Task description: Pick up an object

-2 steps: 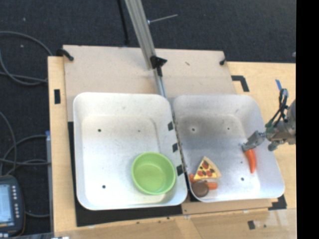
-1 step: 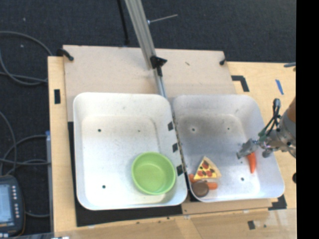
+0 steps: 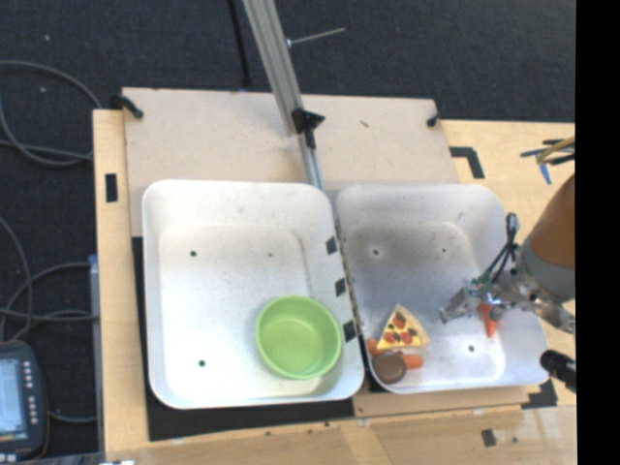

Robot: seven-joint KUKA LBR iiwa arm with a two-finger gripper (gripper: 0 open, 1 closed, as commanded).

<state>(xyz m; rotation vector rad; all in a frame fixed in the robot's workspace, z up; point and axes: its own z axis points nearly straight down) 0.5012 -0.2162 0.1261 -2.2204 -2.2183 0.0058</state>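
Observation:
In the right bin (image 3: 426, 211), a toy pizza slice (image 3: 400, 329) lies near the front left corner. A brown round piece (image 3: 389, 367) and a small orange piece (image 3: 413, 361) sit just in front of the slice. A green bowl (image 3: 298, 336) stands upright in the front right part of the left bin (image 3: 194, 221). My gripper (image 3: 477, 304) is low over the right side of the right bin, to the right of the pizza slice and apart from it. A small red piece (image 3: 491, 326) shows just below the gripper; whether it is held is unclear.
A slanted aluminium bar (image 3: 276, 56) runs from the top of the view down to the seam between the bins. Cables (image 3: 29, 114) lie on the dark floor at the left. The bench's wooden top (image 3: 281, 134) extends behind both bins.

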